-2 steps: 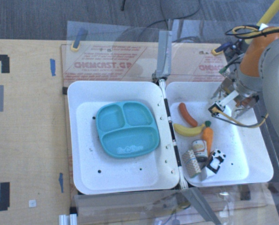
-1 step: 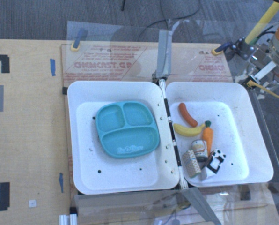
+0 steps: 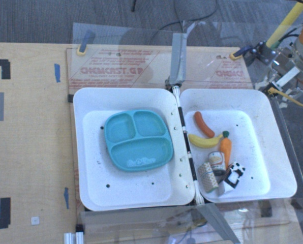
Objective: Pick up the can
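A: Where's the target?

B: The small metal can with the tan label sits in the right shallow white plastic bin, low in the pile and towards the divider. It is packed in. The orange toy carrot stands just beside its upper right, a grey cross-hatched block presses in from below left, and a black-and-white patterned toy lies just to its lower right.

A: And the arm?

B: The two-finger gripper hangs at the bin's far right corner, outside the rim and well apart from the can. Whether its jaws are apart or together I cannot tell, because cables and brackets clutter that spot.

A: What could spoil the pick?

B: Mostly crowding, I'd say. A descent slightly off could land on the carrot or the grey block, or clamp two things at once. The can's round wall may also slip out sideways if it is caught off-centre.

A: Any room to work?

B: There is plenty on the right half of that bin, where the floor is bare out to the rim, so an approach from that side looks safest. The yellow toy banana and the red toy sausage lie farther up, out of the way. The teal divided plastic plate in the left white bin plays no part here.
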Motion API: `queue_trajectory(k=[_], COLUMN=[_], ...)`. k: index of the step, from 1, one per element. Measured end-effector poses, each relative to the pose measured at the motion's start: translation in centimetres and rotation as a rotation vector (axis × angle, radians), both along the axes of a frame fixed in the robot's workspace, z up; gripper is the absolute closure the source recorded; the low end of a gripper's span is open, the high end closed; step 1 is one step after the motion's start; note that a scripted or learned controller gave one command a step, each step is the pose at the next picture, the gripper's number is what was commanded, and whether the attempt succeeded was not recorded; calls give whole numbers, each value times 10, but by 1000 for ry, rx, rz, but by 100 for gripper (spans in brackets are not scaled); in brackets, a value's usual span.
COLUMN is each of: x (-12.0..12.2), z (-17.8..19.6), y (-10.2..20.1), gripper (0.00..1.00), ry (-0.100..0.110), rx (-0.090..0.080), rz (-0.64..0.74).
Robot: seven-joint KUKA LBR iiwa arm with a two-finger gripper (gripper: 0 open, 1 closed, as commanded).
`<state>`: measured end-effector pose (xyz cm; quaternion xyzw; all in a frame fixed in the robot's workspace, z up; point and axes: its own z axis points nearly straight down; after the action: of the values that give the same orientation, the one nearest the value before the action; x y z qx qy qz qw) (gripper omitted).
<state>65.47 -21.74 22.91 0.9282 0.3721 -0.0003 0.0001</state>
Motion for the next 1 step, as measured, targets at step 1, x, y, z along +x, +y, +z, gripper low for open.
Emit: queue_trajectory(k=[1], x=[-38], z=[-112], y=[38], gripper=[0], ry=[5], rx=[3], rz=[-409])
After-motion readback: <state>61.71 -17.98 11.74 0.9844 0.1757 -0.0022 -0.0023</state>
